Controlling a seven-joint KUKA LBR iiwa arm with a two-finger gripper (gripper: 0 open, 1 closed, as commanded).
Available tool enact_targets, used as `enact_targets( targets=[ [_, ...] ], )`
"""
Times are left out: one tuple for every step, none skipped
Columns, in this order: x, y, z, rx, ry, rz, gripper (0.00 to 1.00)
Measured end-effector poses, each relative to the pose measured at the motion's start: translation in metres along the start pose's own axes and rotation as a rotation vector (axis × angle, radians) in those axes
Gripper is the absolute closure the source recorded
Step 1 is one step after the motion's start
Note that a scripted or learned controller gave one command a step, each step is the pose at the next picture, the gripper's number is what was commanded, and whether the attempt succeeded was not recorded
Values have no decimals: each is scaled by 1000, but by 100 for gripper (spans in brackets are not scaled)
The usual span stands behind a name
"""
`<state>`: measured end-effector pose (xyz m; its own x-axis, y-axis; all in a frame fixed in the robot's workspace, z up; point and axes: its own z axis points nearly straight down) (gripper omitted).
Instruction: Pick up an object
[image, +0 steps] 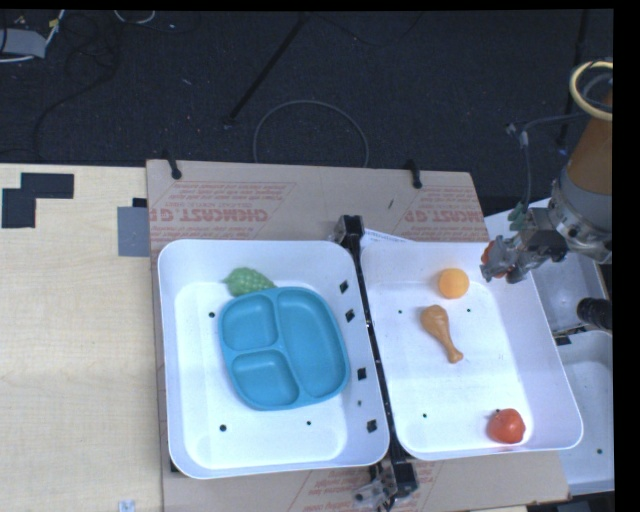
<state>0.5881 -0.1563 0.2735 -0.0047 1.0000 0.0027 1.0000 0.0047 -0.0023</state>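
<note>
Front edge: brown cardboard sheet (300, 200) under both bins, lying on the pale wooden table (70, 350).
Left bin: shallow white plastic bin (190, 420) bearing a blue three-compartment plastic plate (283, 346), with a green leafy toy vegetable (247, 281) touching the plate's far-left rim.
Right bin: shallow white plastic bin (540, 350) with three loose toys, well apart from one another.
Drumstick: tan plastic chicken leg (441, 331), mid-bin, lying slantwise, thick end toward the far side.
Tomato: small red round toy (507, 426), near-right corner, close to the wall.
Orange: small orange ball (453, 283), far side, nearest to the tool.
Tool: dark two-finger gripper (503, 262) over the far-right rim of the right bin, nothing seen between its fingers; wide or narrow, cannot tell.
Step in hand: likely approach toward a pick, nothing grasped yet.
Doing it well: best aimed at the orange ball, centred over it before descending, closing across the widest part; risky near the tomato because of the wall.
</note>
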Motion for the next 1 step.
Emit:
enact_targets(
  targets=[
    [55, 7, 15, 1, 0, 0, 100]
  ],
)
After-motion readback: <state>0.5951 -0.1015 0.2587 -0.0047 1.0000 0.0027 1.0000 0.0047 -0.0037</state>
